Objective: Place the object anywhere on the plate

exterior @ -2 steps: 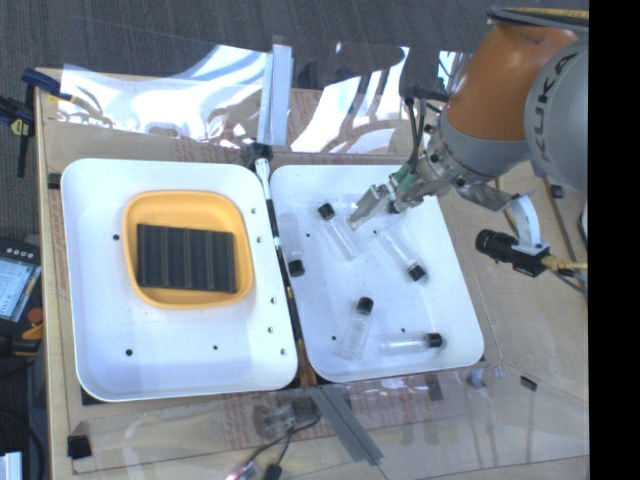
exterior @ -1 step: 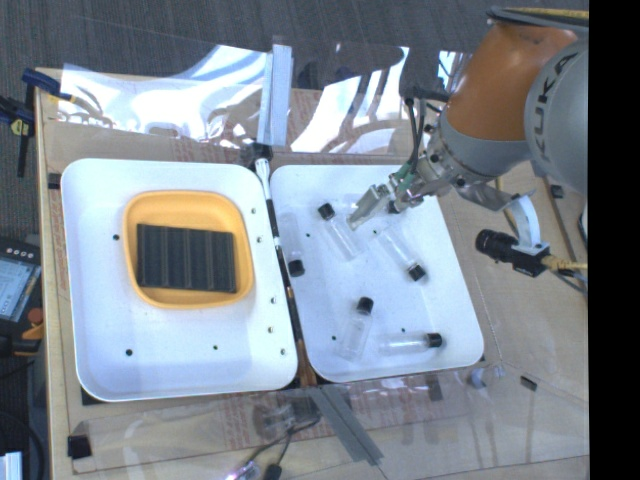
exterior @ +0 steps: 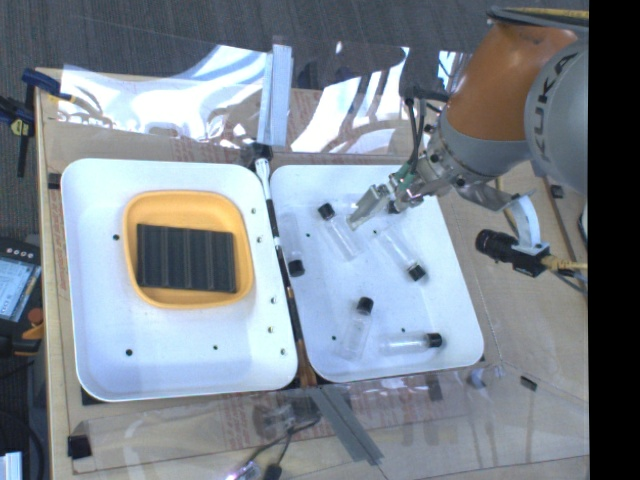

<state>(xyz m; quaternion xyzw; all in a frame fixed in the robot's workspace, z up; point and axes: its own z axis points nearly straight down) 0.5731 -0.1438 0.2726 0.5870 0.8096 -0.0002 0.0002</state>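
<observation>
Taking the plate (exterior: 160, 217) as landmark: a yellow dish with a dark ribbed centre, lying in the left bin (exterior: 90, 358). In the right bin (exterior: 455, 278) lie clear vials with black caps. Nearest, right of the plate, lie one vial (exterior: 412, 343) on its side and another vial (exterior: 356, 323). Farther right lies a third vial (exterior: 400, 253). Beyond, the gripper (exterior: 372, 204) hangs over a fourth vial (exterior: 336, 230); whether its jaws are released or clenched cannot be told.
</observation>
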